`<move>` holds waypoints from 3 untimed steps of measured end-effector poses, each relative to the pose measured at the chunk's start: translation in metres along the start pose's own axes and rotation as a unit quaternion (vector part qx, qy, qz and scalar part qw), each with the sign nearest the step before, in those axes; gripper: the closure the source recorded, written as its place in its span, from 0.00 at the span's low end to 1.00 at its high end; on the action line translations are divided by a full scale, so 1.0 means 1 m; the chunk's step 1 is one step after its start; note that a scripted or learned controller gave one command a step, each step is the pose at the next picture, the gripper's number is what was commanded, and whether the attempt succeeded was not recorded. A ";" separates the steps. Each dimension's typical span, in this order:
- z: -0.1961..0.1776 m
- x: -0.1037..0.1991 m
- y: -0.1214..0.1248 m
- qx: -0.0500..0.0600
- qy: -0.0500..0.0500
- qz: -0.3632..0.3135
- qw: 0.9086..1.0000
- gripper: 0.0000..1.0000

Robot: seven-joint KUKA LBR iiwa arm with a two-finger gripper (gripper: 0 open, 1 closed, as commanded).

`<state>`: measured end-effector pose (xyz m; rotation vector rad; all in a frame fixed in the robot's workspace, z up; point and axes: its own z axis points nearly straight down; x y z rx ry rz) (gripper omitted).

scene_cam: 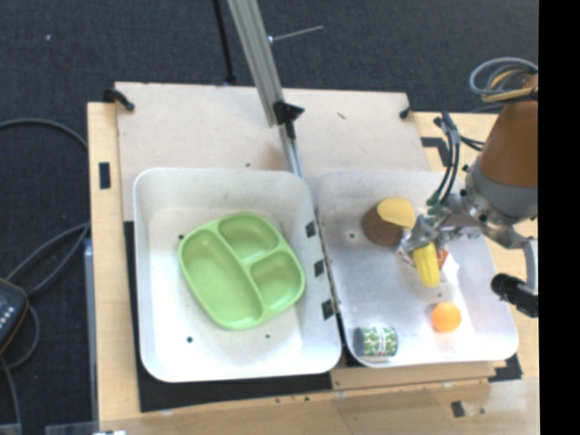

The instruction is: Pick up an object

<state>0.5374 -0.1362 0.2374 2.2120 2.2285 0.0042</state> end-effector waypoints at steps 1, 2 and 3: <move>0.003 0.046 0.030 0.000 0.000 0.000 1.000 1.00; 0.006 0.105 0.048 0.001 0.000 -0.001 1.000 1.00; 0.007 0.146 0.072 0.000 0.000 0.000 1.000 1.00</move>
